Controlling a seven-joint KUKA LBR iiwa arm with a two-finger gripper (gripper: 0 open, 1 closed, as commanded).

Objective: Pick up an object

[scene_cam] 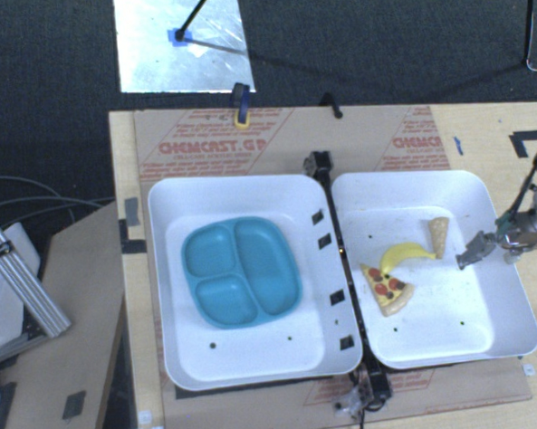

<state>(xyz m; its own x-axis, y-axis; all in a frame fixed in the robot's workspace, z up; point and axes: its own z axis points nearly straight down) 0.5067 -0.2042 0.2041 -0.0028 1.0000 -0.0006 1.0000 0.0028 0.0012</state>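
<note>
Arm reached in low from the right; its tool [475, 251] hovered over the right bin [507, 326], near the banana [405, 255]; grip state indiscernible.

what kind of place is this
Likely a robotics lab bench set up for pick-up trials. Two white bins sit side by side on a protective board; toy food, a banana and a pizza slice, lies in the right one, with the tool reaching in.
</note>
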